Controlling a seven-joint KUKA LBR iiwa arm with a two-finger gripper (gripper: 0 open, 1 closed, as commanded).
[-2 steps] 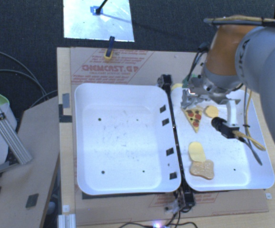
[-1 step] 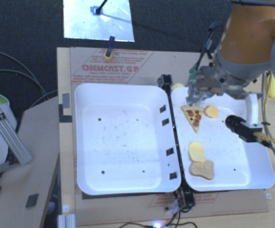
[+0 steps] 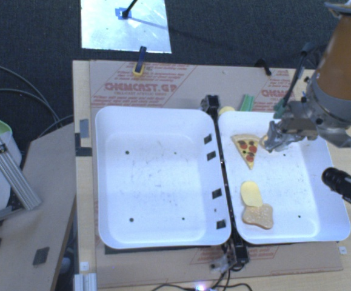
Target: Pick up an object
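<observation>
In the right bin (image 3: 308,180) lie three toy foods. A pizza slice (image 3: 247,148) with red dots sits near the bin's upper left. A pale yellow piece (image 3: 251,193) lies lower down, and a tan bread-like piece (image 3: 258,216) touches it just below. My gripper (image 3: 272,139) hangs over the right bin, just to the right of the pizza slice, with a small yellowish bit showing at its tips. I cannot make out what that bit is.
The left bin (image 3: 157,174) lies beside the right one, with black clips along the seam (image 3: 219,174). A small yellow object (image 3: 226,110) and a green strip (image 3: 246,102) rest on the cardboard behind the bins. A black part (image 3: 345,185) juts in at the right.
</observation>
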